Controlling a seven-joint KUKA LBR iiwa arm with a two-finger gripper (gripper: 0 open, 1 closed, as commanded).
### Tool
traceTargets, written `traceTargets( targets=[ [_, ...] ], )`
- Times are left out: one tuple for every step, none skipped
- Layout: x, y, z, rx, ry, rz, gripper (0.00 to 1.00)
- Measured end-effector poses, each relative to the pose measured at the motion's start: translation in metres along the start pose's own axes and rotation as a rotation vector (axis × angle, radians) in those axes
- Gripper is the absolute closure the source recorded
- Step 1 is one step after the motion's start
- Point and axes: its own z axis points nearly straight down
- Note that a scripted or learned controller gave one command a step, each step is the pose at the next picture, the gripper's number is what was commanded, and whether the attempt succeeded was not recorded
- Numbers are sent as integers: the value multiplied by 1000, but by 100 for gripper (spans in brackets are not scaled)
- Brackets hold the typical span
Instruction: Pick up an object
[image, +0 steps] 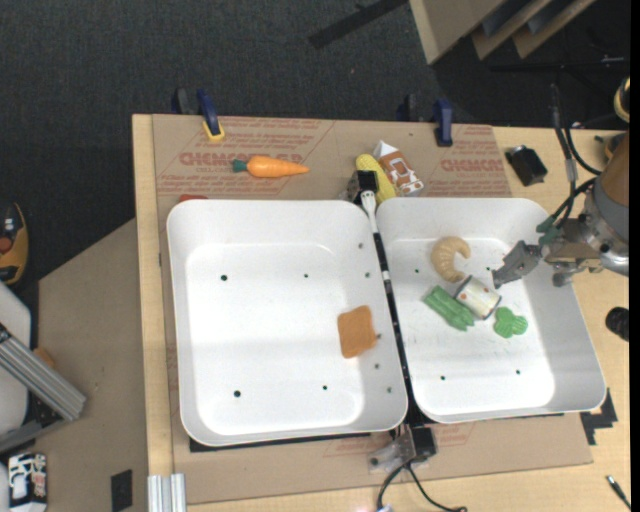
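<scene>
Camera view: the gripper (512, 266) is lowered into the right bin (560, 385), just beside a small white block (478, 298) lying among a croissant (451, 256) and green toys (449, 307). Whether its fingers are spread cannot be told; probably a grasp is being lined up.

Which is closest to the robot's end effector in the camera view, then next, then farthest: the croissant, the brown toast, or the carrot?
From the end effector:
1. Croissant, right bin, just to its left.
2. Brown toast, left bin, near the divider.
3. Carrot, on the board behind the left bin.
</scene>
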Motion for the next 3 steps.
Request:
traceTargets(
  targets=[
    [27, -32, 144, 15, 6, 0, 0],
    [40, 48, 148, -7, -2, -4, 0],
    [38, 45, 137, -4, -1, 0, 100]
  ],
)
